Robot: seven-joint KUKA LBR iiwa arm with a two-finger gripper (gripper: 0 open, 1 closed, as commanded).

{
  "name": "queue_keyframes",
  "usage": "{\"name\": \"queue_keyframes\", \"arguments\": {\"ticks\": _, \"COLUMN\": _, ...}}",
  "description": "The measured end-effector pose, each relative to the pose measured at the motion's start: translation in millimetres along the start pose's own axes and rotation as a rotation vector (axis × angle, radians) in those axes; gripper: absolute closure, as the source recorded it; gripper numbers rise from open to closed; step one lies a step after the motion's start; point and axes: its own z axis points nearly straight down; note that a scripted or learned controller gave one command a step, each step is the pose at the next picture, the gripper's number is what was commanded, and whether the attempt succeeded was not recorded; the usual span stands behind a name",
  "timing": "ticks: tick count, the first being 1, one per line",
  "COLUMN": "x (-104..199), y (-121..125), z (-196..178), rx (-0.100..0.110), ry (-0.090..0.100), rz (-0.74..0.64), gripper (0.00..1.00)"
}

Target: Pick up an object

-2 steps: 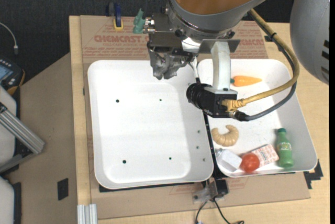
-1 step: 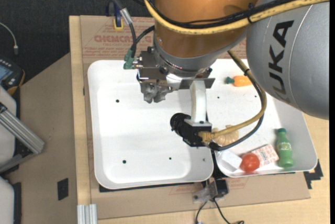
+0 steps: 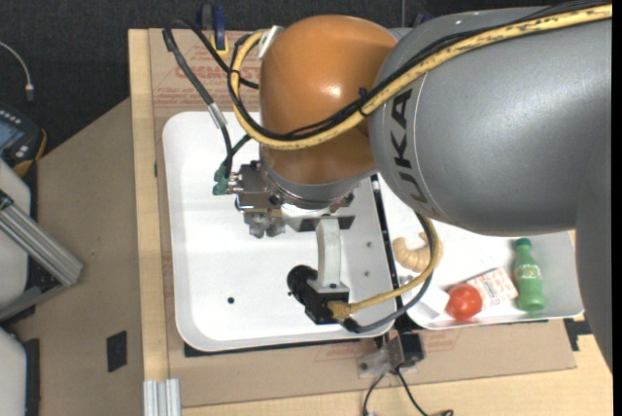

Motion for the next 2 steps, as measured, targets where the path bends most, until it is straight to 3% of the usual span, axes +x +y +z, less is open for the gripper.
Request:
{"name": "queue_keyframes", "arguments": {"ticks": 1, "x": -53, "y": 3, "z": -127, "rx": -0.031, "ry": 0.011, "rz": 0.004, "gripper": 1.00}}
{"name": "queue_keyframes", "arguments": {"ticks": 2, "x": -19, "y": 23, "z": -104, "rx": -0.018, "ry": 0.008, "rz": -0.004, "gripper": 1.00}}
